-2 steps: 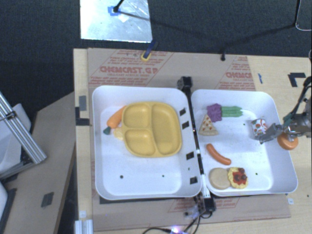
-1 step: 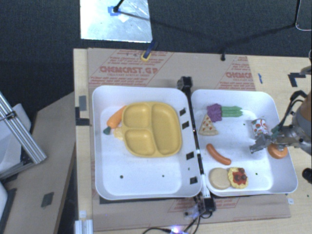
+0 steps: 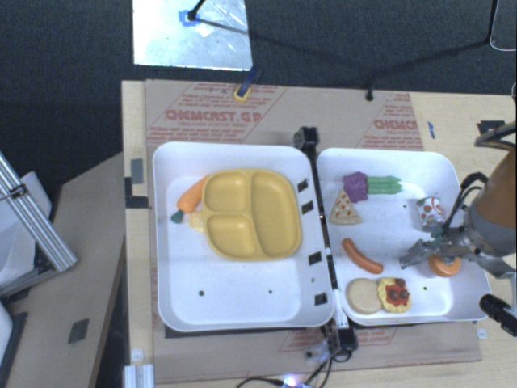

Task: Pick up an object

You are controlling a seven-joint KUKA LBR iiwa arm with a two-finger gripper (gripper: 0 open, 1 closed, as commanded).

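Gripper sits low in the right bin, near its right wall, arm coming in from the right. Fingers look spread, jaws open, nothing visibly between them. Orange round piece lies just beside the tips, partly under the wrist; touching or not, can't tell.

Likely target is that orange piece. 5 other toys share the bin: red-and-white can just far of the gripper, sausage to the left, pizza slice and purple-green vegetable at the far side, cookie with red topping near the front edge.

Left bin holds a yellow divided plate with a carrot against its left rim.

Risks, as I judge: the orange piece is low and close to the wall, so fingers may close over it or shove it into the corner. The can could get knocked on the lift.
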